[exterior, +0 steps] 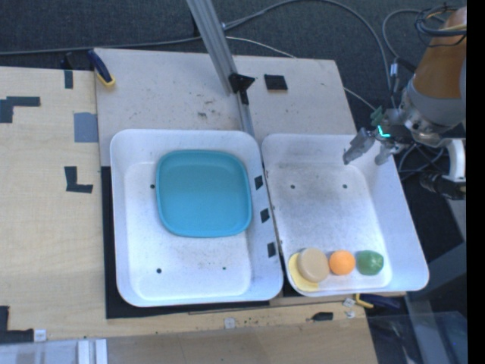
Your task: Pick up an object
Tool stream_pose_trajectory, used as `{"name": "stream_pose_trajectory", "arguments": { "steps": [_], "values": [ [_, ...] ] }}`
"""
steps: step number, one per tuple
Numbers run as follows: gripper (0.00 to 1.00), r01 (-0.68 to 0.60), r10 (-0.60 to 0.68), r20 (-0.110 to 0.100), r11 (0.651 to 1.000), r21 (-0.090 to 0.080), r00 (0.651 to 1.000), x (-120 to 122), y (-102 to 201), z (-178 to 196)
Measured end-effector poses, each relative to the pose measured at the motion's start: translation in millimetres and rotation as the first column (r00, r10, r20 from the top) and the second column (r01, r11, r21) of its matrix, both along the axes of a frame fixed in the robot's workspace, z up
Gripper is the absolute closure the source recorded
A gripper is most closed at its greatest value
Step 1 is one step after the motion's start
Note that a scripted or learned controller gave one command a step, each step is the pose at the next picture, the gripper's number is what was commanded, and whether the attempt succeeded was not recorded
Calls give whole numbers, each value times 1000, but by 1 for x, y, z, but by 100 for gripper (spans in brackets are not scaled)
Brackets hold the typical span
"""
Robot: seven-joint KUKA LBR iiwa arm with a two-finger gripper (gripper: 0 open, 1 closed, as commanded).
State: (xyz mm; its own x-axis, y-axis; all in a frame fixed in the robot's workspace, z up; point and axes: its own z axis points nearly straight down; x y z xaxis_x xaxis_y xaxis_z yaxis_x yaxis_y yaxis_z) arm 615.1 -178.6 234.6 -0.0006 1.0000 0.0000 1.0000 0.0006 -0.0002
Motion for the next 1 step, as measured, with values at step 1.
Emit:
{"name": "stream_pose_trajectory", "arguments": {
  "steps": [1],
  "values": [
    [0, 0, 0, 0, 1000, 0, 1000, 0, 0, 0]
  ]
}}
